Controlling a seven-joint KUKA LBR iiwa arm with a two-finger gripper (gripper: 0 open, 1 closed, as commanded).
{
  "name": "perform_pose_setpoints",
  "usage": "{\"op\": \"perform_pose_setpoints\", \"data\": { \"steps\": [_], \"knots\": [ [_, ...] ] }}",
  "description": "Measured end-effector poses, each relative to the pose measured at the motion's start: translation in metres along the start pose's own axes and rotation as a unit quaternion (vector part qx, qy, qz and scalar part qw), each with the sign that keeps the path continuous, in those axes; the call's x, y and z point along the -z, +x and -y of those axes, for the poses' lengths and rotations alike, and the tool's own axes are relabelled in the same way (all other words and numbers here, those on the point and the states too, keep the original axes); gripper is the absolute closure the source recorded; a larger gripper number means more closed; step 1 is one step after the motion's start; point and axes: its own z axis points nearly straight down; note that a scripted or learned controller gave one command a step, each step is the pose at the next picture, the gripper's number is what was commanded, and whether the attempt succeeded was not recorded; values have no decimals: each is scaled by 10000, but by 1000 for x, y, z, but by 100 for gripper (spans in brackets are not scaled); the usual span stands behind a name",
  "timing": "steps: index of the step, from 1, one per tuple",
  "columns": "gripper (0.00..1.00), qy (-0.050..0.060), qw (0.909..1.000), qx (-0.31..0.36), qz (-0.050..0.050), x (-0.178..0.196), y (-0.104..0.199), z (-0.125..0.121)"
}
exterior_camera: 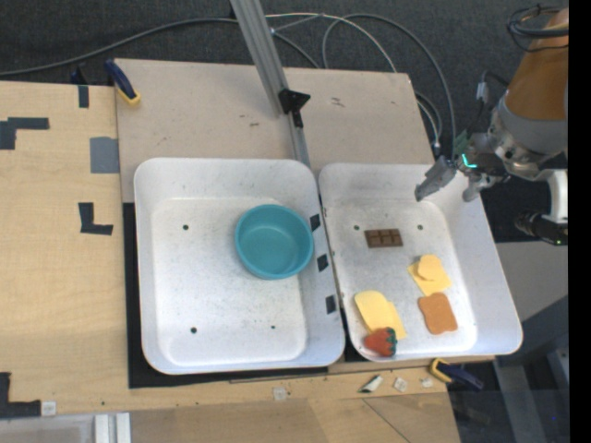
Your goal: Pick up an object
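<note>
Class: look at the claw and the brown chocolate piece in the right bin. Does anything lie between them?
Nothing visible does. The claw hangs over the right bin's upper right corner; bare white floor separates it from the chocolate piece.

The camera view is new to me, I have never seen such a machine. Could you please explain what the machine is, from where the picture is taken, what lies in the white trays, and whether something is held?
The picture is taken from one fixed camera above the bench, looking down at a slant. The grey and orange robot arm reaches in from the right. Its gripper hovers over the far right corner of the right bin, with nothing between its fingers. The left bin holds a blue bowl. The right bin holds a brown chocolate bar, two yellow pieces, an orange piece and a strawberry.
</note>
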Motion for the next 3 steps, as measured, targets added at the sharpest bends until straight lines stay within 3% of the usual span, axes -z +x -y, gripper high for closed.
{"op": "perform_pose_setpoints", "data": {
  "steps": [2,3],
  "knots": [
    [0,31,10000,-1,-5,-128,3,-6],
    [0,-15,10000,-2,6,-152,3,-8]
  ]
}}
